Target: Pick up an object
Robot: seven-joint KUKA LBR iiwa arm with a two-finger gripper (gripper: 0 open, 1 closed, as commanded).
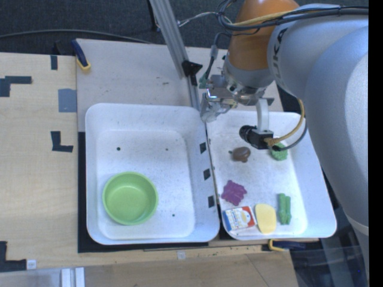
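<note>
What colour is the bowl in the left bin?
Light green; the bowl shows clearly in the camera view, in the near-left corner of the left bin.

pale wooden bench (36,178), dark floor (72,8) behind

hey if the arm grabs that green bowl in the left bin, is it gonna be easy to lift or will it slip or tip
The green bowl looks like thin plastic, so probably light and stiff. Its smooth, rounded wall may slip from a side pinch; gripping over the rim seems safer. It sits upright, wide and low in the left bin, so pushing would likely slide it rather than tip it.
</note>
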